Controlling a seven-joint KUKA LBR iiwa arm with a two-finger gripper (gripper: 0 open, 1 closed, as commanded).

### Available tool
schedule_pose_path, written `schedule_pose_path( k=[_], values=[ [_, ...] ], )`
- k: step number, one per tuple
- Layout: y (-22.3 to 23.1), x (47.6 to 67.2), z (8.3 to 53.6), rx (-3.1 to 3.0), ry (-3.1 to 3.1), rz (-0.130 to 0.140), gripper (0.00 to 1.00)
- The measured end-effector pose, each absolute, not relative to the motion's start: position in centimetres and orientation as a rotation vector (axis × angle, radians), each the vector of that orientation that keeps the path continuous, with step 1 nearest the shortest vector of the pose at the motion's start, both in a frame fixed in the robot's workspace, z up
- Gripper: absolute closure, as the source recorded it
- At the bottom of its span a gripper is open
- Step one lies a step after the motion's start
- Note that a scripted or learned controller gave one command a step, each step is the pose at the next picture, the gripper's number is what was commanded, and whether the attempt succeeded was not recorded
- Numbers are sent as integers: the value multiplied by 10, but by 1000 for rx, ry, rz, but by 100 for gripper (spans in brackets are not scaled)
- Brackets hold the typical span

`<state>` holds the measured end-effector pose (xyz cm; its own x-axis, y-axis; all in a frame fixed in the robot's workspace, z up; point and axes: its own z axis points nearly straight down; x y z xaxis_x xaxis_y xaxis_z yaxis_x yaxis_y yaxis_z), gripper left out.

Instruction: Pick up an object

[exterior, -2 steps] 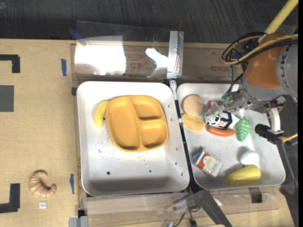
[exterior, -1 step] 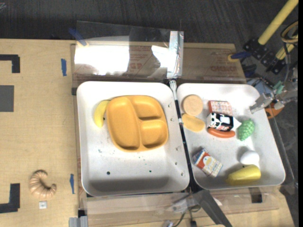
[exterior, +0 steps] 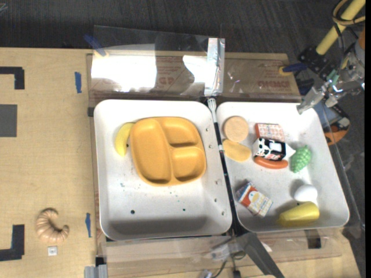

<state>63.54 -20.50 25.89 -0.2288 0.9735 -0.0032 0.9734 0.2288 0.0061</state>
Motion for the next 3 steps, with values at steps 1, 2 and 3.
schedule_pose_path(
  k=[1, 2, 3],
  values=[
    [-223, 587, 154, 2168, 2279, -4, 0],
    [-202, 656, 95, 2176, 2255, 18, 0],
    [-182, 569, 95, 2079, 2334, 17, 0]
  ],
)
